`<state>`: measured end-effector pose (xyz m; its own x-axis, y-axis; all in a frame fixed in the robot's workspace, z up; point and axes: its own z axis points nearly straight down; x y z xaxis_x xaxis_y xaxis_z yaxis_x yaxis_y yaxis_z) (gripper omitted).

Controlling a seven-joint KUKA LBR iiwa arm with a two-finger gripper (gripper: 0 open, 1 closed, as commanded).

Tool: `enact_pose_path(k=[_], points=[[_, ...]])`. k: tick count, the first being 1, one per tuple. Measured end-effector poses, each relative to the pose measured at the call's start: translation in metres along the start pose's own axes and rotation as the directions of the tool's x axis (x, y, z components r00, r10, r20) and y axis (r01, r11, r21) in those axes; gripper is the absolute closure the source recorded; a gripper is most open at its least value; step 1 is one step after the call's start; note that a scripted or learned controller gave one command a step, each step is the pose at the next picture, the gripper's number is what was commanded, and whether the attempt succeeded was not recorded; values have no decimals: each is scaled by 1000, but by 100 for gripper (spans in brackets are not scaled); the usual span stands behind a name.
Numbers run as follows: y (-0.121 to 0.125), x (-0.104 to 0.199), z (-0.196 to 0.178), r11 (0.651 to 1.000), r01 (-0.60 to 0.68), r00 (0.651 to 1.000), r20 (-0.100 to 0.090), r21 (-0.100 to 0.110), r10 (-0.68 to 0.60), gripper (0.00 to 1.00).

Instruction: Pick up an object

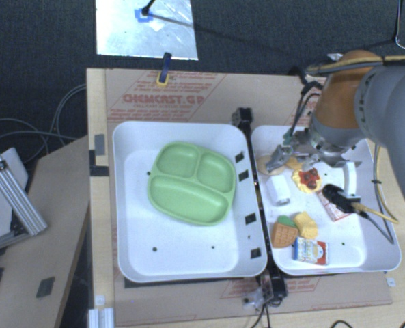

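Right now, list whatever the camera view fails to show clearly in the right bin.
In the camera view:
- Right bin, far corner: covered by the arm.
- Yellow and red toy: blurred, its far edge overlapped by the gripper.
- Blue and white box: print too small to read.

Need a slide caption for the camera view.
KUKA gripper over the cluttered right bin; green divided plate in left bin.

The green divided plastic plate (192, 186) looks smooth and faintly glossy. The shallow white plastic left bin (130, 183) shines slightly. The brown cardboard sheet (188, 91) beneath is matt; the far silvery sheet (134, 39) gleams.
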<state>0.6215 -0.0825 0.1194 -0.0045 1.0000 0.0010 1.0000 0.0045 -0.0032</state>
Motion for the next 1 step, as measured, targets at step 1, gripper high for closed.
enact_pose_path(k=[1], points=[[2, 1, 34, 1000, -2, 1000, 1, -8, 2, 0]])
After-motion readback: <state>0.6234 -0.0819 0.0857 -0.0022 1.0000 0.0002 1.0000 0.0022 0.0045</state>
